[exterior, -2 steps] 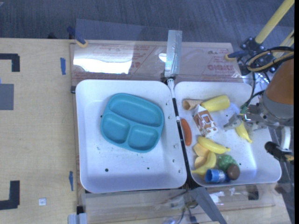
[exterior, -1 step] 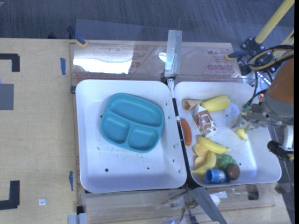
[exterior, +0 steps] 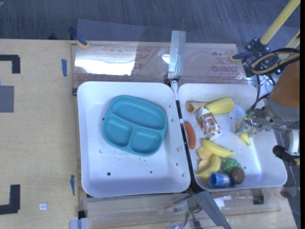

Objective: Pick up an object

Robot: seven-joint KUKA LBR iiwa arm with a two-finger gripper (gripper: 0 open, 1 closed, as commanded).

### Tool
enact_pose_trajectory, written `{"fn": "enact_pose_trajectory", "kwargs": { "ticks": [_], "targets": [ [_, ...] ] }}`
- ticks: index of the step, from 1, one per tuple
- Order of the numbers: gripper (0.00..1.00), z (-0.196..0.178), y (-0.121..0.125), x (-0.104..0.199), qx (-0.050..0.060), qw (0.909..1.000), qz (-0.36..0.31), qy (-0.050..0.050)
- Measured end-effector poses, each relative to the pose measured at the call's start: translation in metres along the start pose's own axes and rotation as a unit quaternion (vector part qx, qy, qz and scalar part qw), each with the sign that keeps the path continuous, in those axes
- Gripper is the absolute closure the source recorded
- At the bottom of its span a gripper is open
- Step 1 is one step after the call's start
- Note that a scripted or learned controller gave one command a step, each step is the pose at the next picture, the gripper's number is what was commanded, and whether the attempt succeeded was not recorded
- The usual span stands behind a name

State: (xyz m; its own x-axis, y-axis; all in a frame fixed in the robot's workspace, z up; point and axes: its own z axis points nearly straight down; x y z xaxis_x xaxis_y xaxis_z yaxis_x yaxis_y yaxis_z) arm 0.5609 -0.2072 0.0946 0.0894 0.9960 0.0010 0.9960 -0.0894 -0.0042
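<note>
Open floor around blue tray

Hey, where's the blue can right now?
The blue can lies at the near edge of the right bin, between the yellow fruit pieces on its left and a brown ball on its right.

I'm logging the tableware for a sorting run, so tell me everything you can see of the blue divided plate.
The blue divided plate is teal, looks like matte plastic, and has rounded corners and three compartments: one long one along its far side and two smaller ones nearer the camera. It lies flat and right side up, turned slightly askew, in the left bin, roughly central. It holds nothing, and it touches only the bin's floor.
</note>
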Motion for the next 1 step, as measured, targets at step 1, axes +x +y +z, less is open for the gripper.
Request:
{"fn": "enact_pose_trajectory", "kwargs": {
  "ticks": [1],
  "targets": [
    [1.00,-0.1272,0.0013,0.0706,-0.005,0.9964,0.085,0.000]
  ]
}}
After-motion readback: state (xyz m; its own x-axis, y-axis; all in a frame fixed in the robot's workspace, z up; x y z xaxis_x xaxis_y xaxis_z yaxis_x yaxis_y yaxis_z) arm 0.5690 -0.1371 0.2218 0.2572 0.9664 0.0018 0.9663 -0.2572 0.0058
